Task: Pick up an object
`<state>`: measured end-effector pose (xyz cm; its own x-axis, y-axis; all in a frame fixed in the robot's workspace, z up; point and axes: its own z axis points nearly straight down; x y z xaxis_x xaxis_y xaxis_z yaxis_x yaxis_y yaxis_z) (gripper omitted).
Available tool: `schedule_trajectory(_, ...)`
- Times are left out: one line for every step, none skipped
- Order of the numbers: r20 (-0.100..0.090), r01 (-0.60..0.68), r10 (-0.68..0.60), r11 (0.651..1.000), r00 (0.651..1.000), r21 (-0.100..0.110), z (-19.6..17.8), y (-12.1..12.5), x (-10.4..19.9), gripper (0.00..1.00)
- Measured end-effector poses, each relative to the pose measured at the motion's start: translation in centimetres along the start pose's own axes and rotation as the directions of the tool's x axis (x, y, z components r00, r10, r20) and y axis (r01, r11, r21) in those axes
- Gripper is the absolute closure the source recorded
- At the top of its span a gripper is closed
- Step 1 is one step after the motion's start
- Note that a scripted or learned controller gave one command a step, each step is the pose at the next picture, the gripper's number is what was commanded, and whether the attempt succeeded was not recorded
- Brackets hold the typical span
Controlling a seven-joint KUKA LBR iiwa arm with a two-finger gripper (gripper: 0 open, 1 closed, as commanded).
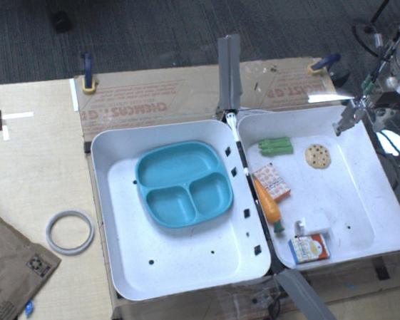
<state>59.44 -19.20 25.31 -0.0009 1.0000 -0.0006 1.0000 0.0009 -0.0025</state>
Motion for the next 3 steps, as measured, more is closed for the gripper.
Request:
schedule_trajectory(0.001,-0.098,0.098,0.995,0.995,0.000,13.6,6.1,-1.1,0.00)
schedule_trajectory(0.000,-0.014,0.014,1.000,1.000,-0.001,16.1,3.0,-0.3,0.00)
schedule_trajectory(0.003,-0.014,0.014,1.000,1.000,-0.006,14.9,3.2,-0.4,1.00)
